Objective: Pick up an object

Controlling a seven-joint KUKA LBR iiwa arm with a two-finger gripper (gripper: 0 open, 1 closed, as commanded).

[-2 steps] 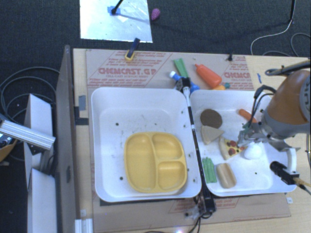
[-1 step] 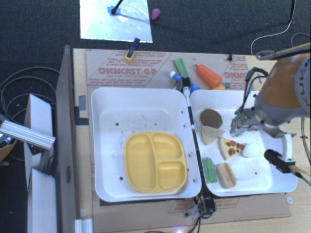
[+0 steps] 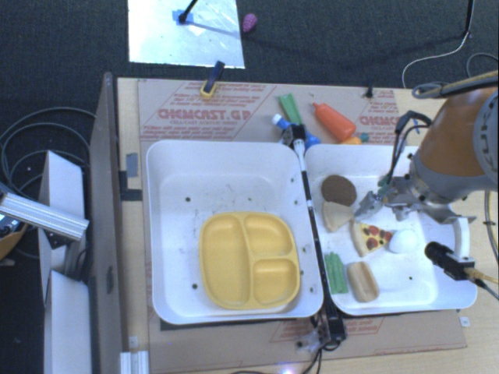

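The right bin (image 3: pixel 437 294) holds a brown round piece (image 3: pixel 338 188), a beige wedge (image 3: pixel 335 215), a pizza slice (image 3: pixel 369 238), a white egg (image 3: pixel 403 241), a green strip (image 3: pixel 335 272) and a tan bun (image 3: pixel 362 280). My gripper (image 3: pixel 375 196) hangs over the middle of this bin, just right of the brown piece and above the pizza slice. It is open, with nothing between its fingers.
A yellow divided plate (image 3: pixel 249 259) lies in the left bin (image 3: pixel 179 178). Behind the bins, an orange toy (image 3: pixel 334 122), a green piece (image 3: pixel 289 107) and a blue piece (image 3: pixel 282 121) rest on the cardboard. The divider between the bins runs near the wedge.
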